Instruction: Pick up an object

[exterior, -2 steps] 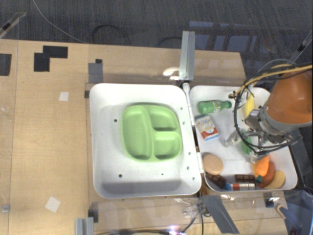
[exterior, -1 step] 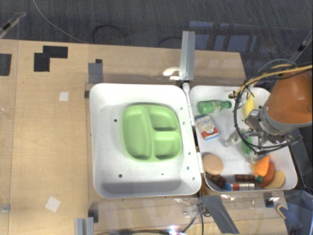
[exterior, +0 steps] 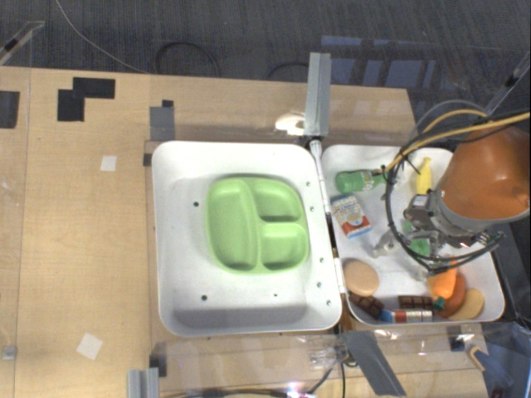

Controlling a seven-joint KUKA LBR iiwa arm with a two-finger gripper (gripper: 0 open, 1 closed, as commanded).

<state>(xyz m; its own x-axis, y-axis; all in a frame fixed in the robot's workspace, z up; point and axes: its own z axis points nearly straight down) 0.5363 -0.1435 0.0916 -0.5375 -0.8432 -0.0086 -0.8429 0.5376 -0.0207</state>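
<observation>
My gripper (exterior: pixel 421 232) hangs low in the right bin (exterior: pixel 375 157), mostly hidden under the grey wrist and its orange band (exterior: pixel 488 177). A small green thing (exterior: pixel 419 245) shows just beneath it. To its left lie a green bottle (exterior: pixel 358 180) and a small white, red and blue carton (exterior: pixel 352 215). A yellow piece (exterior: pixel 425 175) sits behind the wrist. Along the bin's front lie a tan round bun (exterior: pixel 362 277), a dark bar (exterior: pixel 412 303), an orange fruit (exterior: pixel 445 284) and a tan disc (exterior: pixel 471 303).
The left bin (exterior: pixel 187 305) holds a light green divided plate (exterior: pixel 255 224). A grey metal post (exterior: pixel 317 98) stands behind the gap between the bins. Black and yellow cables (exterior: pixel 431 135) loop over the right bin's back. Wooden bench (exterior: pixel 75 247) lies to the left.
</observation>
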